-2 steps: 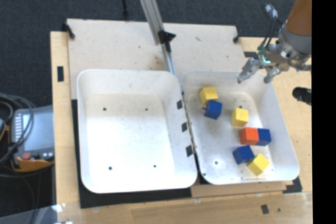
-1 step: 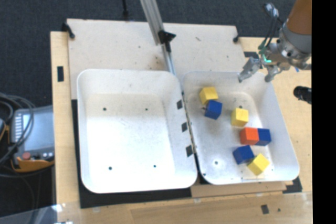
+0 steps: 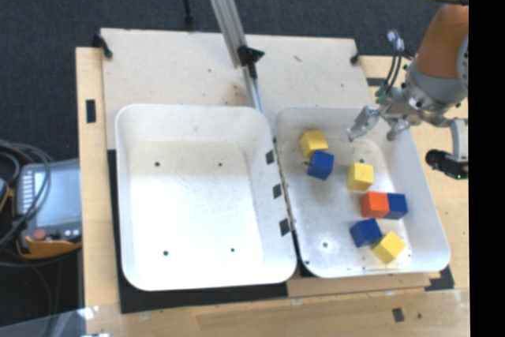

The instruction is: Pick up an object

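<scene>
The right bin holds several small blocks. A yellow block and a blue block touch near its left side. Another yellow block lies in the middle. An orange block sits against a blue block. Lower down, a blue block and a yellow block lie close together. My gripper hangs over the bin's upper right part, above the blocks, open, with nothing between its fingers.
The left bin stands beside the right one. A slanted aluminium post rises from between the bins at the back. A grey device with cables sits off the bench's left edge.
</scene>
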Robot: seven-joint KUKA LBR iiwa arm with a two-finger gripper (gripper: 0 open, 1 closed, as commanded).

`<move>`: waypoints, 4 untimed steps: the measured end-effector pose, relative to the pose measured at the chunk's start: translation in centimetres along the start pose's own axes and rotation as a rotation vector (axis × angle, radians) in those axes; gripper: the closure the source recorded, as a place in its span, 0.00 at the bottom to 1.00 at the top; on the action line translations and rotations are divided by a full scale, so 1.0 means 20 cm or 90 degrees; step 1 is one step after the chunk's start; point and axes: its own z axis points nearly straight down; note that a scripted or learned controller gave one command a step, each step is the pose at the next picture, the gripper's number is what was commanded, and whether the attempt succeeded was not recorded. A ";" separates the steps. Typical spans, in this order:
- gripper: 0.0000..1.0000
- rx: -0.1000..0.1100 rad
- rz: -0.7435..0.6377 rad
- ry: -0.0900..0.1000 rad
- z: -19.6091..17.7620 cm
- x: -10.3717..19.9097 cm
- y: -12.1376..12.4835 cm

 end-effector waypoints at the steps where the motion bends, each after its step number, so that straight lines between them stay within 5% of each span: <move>1: 0.00 0.000 0.000 0.000 0.29 -0.02 -0.05; 2: 0.00 -0.002 0.001 0.000 0.45 -0.02 -0.05; 3: 1.00 -0.001 0.006 -0.004 0.39 -0.05 -0.06; 4: 1.00 -0.006 0.002 0.001 0.17 -0.05 -0.05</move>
